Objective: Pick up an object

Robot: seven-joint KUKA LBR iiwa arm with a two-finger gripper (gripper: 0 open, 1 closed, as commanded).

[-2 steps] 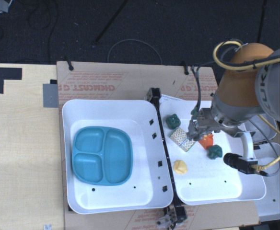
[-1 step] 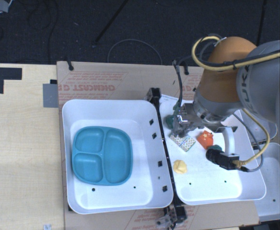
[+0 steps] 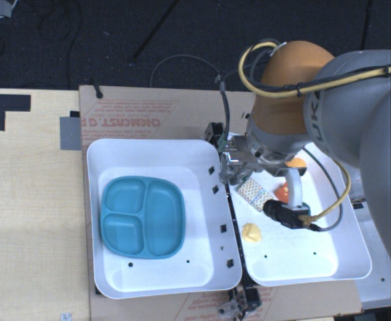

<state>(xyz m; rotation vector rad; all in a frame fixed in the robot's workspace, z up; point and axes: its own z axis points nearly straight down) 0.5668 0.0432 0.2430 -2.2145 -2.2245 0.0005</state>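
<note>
In the right bin (image 3: 316, 263) lie a small patterned white box (image 3: 256, 192), a pale yellow lump (image 3: 251, 233) and an orange-red piece (image 3: 283, 192) partly hidden by the arm's black cabling. Another orange bit (image 3: 296, 162) peeks out from under the wrist. My gripper (image 3: 234, 168) is low at the right bin's left wall, just up-left of the patterned box. The wrist and its orange band (image 3: 286, 79) cover the far part of that bin.
The left bin (image 3: 148, 152) holds a blue divided plate (image 3: 142, 217). A black divider with clips (image 3: 229, 226) runs between the bins. A black cable end (image 3: 286, 215) hangs over the right bin's middle. Brown cardboard (image 3: 135, 116) lies under both bins.
</note>
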